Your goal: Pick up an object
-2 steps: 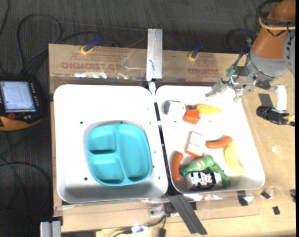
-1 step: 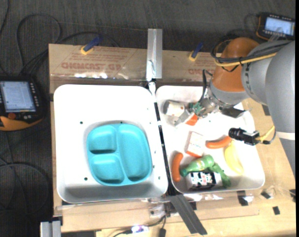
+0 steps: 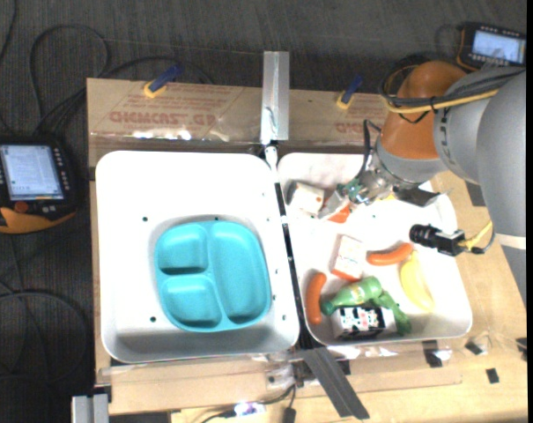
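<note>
The right bin [image 3: 455, 236] holds several small objects. A white box [image 3: 306, 198] lies at its far left, with a small orange piece [image 3: 339, 214] beside it. Nearer the middle are a white carton [image 3: 347, 256] and an orange sausage shape [image 3: 389, 254]. A yellow banana [image 3: 414, 285], an orange carrot [image 3: 314, 296], a green bottle [image 3: 365, 294] and a dark can [image 3: 363, 322] lie along the near side. My gripper [image 3: 359, 189] reaches down into the far part of this bin, just right of the white box and above the orange piece.
The left bin [image 3: 125, 192] holds a teal divided tray [image 3: 211, 273]. A black fitting with a yellow cable [image 3: 435, 236] juts over the right bin's right side. The arm's orange band [image 3: 416, 117] and grey body hang over the far right corner. A metal divider [image 3: 275, 95] stands between the bins.
</note>
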Motion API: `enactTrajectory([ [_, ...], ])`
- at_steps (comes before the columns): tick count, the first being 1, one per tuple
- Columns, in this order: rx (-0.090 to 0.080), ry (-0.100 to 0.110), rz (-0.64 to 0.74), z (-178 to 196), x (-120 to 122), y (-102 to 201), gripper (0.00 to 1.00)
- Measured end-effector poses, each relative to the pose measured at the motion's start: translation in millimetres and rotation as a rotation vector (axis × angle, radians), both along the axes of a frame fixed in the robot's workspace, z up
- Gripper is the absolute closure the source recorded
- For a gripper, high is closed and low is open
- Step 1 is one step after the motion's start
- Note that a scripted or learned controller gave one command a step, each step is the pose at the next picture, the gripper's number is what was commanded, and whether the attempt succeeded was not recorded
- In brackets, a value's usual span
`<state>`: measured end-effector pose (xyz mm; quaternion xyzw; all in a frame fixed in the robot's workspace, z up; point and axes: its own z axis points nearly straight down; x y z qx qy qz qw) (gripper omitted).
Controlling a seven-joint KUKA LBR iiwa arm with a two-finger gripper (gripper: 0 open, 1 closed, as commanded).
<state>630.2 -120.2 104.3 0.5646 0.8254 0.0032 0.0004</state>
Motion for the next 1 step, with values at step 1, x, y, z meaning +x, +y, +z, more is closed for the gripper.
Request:
enactTrajectory([
  [1,-0.003,0.003,0.109,110.9,-34.1,34.7,1.0],
])
